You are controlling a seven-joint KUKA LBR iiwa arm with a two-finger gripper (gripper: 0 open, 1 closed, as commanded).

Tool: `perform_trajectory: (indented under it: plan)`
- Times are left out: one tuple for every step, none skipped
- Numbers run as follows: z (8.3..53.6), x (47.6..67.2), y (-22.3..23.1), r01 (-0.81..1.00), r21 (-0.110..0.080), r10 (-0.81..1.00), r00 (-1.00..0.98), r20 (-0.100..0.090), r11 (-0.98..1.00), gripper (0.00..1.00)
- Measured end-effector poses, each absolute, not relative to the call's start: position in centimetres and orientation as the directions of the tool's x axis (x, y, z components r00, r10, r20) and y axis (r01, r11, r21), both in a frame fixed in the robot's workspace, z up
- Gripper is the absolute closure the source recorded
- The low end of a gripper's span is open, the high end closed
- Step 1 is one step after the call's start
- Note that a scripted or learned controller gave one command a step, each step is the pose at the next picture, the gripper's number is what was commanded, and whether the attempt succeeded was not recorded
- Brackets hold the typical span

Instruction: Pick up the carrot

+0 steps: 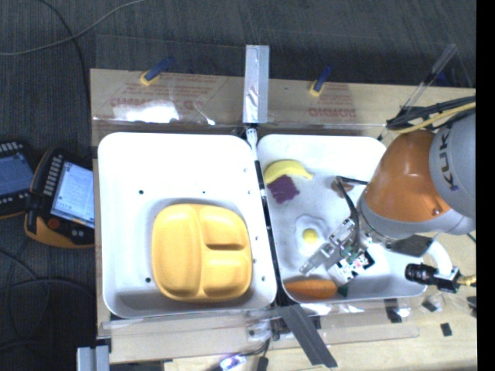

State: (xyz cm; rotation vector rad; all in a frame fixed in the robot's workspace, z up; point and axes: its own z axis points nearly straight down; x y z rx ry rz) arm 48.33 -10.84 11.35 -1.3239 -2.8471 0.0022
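Observation:
The carrot (310, 288) is an orange tapered piece lying flat along the front wall of the right bin (363, 149). My gripper (325, 273) hangs just above and slightly right of it, reaching down from the orange-banded wrist (402, 188). The fingers (313, 261) stand open with nothing between them, and the carrot rests on the bin floor below.
The right bin also holds a yellow banana (285, 170), a purple piece (284, 188) beside it and a fried egg (311, 234). A yellow divided tray (203, 252) lies in the left bin (124, 207). A white divider wall (263, 207) separates the bins.

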Motion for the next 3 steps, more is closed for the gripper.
perform_trajectory:
  plan:
    - [15.8,57.5,-10.0,0.945,-0.002,0.945,-0.328,-0.002,0.328,0.0]
    - [9.0,53.6,-10.5,0.929,0.01,0.929,-0.369,-0.005,0.369,0.0]
    - [10.0,53.7,-10.4,0.929,0.011,0.929,-0.37,-0.004,0.37,1.0]
